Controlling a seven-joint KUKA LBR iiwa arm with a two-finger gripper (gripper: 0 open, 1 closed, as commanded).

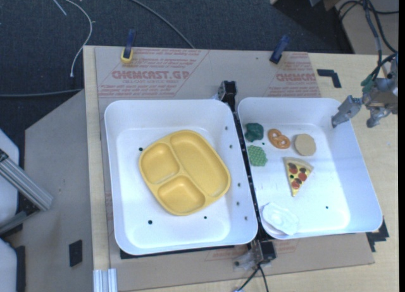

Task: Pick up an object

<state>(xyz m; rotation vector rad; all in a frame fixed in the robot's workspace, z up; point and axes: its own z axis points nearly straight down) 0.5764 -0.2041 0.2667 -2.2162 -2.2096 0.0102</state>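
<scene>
The right bin (354, 177) holds several small toys. A dark green broccoli piece (254, 131) and a light green piece (257, 155) lie at its left side. Beside them are an orange pretzel (278, 138) and a round tan cookie (305, 144), with a pizza slice (297, 176) just below. A white crumpled thing (280, 219) rests at the front left corner. My gripper (359, 115) hovers over the bin's far right rim, right of the cookie, open, with nothing between its fingers.
The left bin (126, 221) contains a yellow divided plate (183, 172). Two blue clamps (128, 49) (278, 49) hold the cardboard base at the back. A black clip (227, 90) sits between the bins at the far edge.
</scene>
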